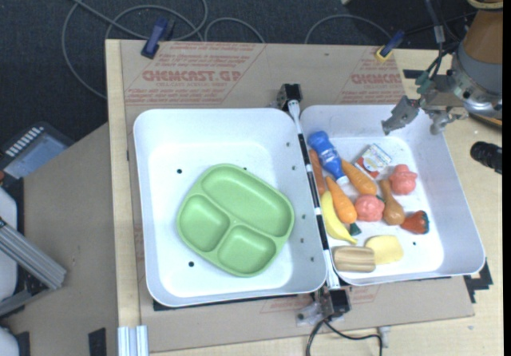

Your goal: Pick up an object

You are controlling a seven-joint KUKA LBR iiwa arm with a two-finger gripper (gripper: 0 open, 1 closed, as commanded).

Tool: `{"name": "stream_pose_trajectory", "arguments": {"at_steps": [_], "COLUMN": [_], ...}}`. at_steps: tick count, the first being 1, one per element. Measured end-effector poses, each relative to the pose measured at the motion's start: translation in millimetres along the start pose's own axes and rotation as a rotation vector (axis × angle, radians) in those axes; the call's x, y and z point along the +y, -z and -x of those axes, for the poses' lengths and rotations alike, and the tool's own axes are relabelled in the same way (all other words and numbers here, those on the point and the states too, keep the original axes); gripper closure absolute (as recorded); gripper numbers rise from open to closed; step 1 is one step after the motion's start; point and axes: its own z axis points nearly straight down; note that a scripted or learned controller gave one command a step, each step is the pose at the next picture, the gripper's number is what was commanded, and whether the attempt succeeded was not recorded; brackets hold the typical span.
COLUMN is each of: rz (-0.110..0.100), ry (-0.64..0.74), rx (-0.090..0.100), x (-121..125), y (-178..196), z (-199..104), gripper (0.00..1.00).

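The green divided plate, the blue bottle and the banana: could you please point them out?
green divided plate (pixel 235 219), camera view, central ridge.
blue bottle (pixel 325 152), camera view, body.
banana (pixel 332 220), camera view, middle of curve.

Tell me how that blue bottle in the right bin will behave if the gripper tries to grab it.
The blue bottle lies on its side, so it may roll when nudged. It looks like smooth plastic, probably slippery and light. The carrot crowding its cap end could get dragged along.

Toy foods are lying clustered in right bin (pixel 455 187): blue bottle (pixel 323 147), carrots (pixel 342 201), banana (pixel 334 221), bread roll (pixel 354 259), lemon-yellow piece (pixel 386 247), pink items (pixel 368 207), chicken drumstick (pixel 390 204), small packet (pixel 374 160).
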Motion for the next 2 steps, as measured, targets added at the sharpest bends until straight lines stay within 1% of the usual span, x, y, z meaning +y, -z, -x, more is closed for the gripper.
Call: {"name": "stream_pose_trajectory", "arguments": {"at_steps": [1,2], "rz": [0.011,0.011], "ry": [-0.002,-0.003], "rx": [-0.002,-0.003], "x": [-21.1,-21.2], "y": [-141.7,-132.3], "z": [-34.8,-34.8], "gripper": [0.0,1.0]}}
